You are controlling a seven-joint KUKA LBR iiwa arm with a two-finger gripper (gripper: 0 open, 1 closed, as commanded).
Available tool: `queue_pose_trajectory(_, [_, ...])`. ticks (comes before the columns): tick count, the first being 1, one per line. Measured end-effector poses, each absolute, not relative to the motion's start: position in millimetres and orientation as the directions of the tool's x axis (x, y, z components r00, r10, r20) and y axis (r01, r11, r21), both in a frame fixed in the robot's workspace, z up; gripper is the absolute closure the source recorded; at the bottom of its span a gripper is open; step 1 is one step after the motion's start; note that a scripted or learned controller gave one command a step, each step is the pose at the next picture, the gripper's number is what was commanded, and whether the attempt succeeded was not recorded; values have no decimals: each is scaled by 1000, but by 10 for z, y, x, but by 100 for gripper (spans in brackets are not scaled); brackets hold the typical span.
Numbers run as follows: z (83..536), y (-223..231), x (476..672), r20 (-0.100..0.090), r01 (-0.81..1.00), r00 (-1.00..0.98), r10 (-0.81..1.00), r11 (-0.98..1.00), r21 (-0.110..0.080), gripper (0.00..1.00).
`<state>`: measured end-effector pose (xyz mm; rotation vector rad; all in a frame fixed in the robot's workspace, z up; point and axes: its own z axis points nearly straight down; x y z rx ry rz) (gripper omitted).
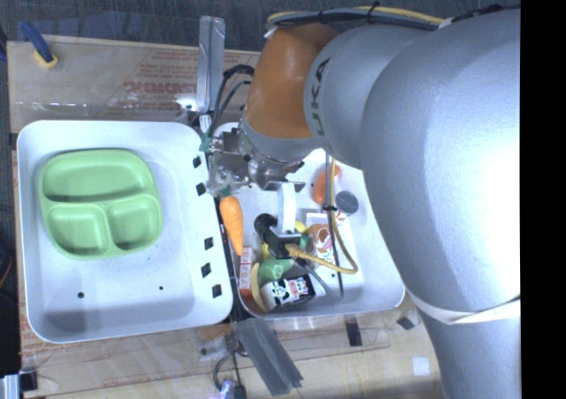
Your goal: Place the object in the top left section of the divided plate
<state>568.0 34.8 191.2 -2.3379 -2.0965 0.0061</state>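
Camera view looks down on the grey arm, which takes up most of the right half of the scene and reaches in over the right bin, hiding much of it. Its orange band sits above the wrist, near the top edge of that bin. The left bin lies beside the right one, their inner walls meeting in the middle of the wooden bench.

The green divided plate rests flat in the upper left part of the left bin, with one wide section across its far side and two smaller sections along its near side.

The gripper hangs at the right bin's left wall, close to the seam between the bins. It is too cluttered and shadowed there to tell whether it is released, clenched or grasping something.

The carrot, the item nearest the gripper, lies in the right bin just beneath it, running along the left wall and well apart from the plate. Further in, a heap of small goods fills the bin's near corner: a black-and-white packet, a green item touching it, and a colourful packet beside them. A small orange piece lies under the arm's edge. A blue clamp sits at the bench's far left corner.
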Motion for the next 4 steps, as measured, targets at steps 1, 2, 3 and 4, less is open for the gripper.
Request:
queue_pose_trajectory(1, [1802, 1066, 6073, -1, 986, -169, 986, 169, -2, 100])
queue_pose_trajectory(2, [1803, 1060, 6075, -1, 986, -168, 986, 168, -1, 0])
queue_pose_trajectory(3, [1900, 1056, 6078, -1, 985, -170, 985, 170, -2, 100])
queue_pose_trajectory(4, [2186, 1203, 5748, 0, 976, -217, 976, 217, -5, 100])
